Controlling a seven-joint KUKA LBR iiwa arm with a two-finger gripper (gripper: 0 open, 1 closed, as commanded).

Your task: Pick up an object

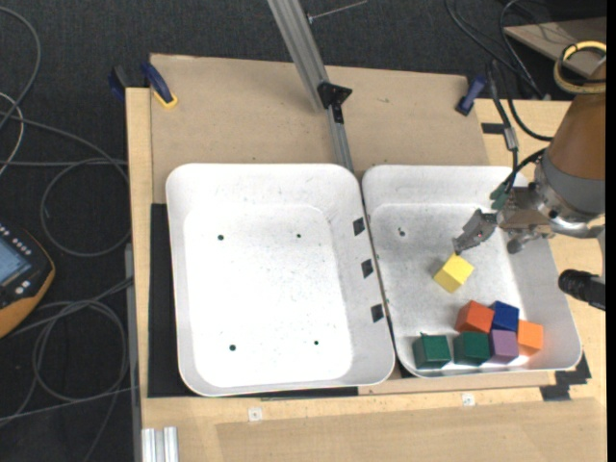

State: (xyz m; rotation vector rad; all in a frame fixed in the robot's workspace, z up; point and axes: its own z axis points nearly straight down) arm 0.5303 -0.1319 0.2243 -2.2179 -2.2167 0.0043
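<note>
Yellow cube alone in the right bin, gripper just above it

The yellow cube (pixel 453 273) lies on the floor of the right bin (pixel 414 210), near the middle of it and a little toward the right wall. It is turned so that one corner points to the front edge of the bench. Nothing touches it.

The gripper (pixel 493 234) is just beside the cube, toward the far right. Its two fingers are spread apart and there is nothing between them; the left fingertip (pixel 471 238) is close above the cube but apart from it.

In the front right corner of the same bin sits a tight group of cubes: two green cubes (pixel 452 348), an orange-red cube (pixel 474 317), a blue cube (pixel 505 315), a purple cube (pixel 504 344) and an orange cube (pixel 529 336).

The left bin (pixel 192 191) stands against the right bin, side by side. Blue clamps (pixel 159 85) hold the far corners of the wooden bench (pixel 250 89).
</note>
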